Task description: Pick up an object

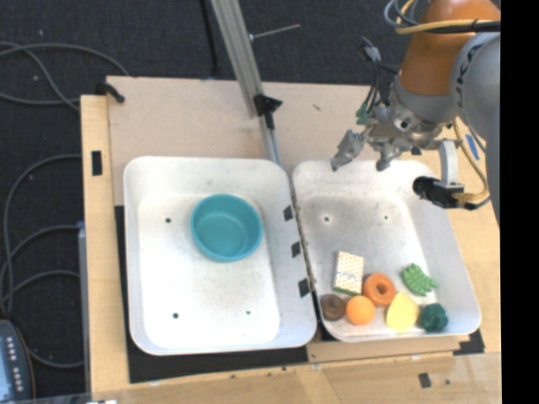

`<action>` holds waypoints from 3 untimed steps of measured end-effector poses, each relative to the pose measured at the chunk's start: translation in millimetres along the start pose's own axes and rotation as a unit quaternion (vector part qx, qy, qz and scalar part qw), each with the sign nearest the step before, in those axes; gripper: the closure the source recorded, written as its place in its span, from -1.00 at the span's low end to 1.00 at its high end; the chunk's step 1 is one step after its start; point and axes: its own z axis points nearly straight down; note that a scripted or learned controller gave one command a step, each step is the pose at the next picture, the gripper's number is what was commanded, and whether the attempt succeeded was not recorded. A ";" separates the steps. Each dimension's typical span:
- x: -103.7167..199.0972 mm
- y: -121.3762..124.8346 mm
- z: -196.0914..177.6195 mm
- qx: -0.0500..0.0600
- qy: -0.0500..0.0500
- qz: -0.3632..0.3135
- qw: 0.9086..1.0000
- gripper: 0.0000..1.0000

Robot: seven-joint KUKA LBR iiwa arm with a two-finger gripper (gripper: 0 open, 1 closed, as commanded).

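Note:
My gripper (365, 156) hangs over the far edge of the right bin (370, 209), fingers spread open with nothing between them. Several small objects crowd the right bin's near corner, well below the gripper: a cream patterned block (349, 272), an orange ring (380, 289), an orange ball (360, 310), a brown ring (334, 307), a yellow piece (402, 312), a light green piece (417, 279) and a dark green piece (434, 316). A teal bowl (226, 226) sits in the left bin (160, 293).
A slanted aluminium post (240, 53) stands behind the bins, its foot near the gap between them. A black fitting (438, 192) juts over the right bin's far right rim. Cables lie on the dark floor at left.

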 end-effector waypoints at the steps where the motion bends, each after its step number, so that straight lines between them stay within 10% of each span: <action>1: -0.1 0.0 0.0 0.000 0.000 0.000 1.000 -1.00; 3: -8.7 -4.5 101.1 0.003 -0.001 0.002 1.000 -1.00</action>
